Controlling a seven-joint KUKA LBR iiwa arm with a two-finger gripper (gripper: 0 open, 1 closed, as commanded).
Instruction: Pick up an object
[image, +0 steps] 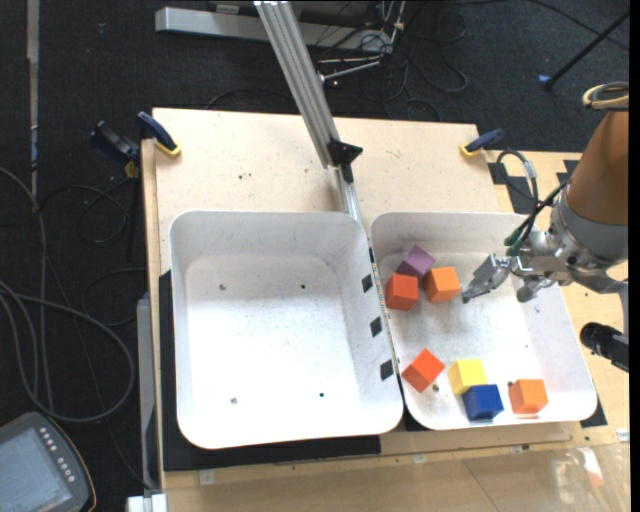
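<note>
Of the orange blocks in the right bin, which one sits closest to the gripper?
The upper orange block, beside the purple block, lies just left of the gripper. The other orange ones sit farther off: one by the bin divider, two along the front.

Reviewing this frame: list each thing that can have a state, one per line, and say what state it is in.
gripper: over the right bin, beside the orange block, holding nothing that can be seen
purple block: resting in the right bin, touching the red block
red block: resting, tilted
orange block: resting, not gripped
yellow block: resting against the blue block
blue block: resting near the front wall
right bin: holds all the blocks
</note>
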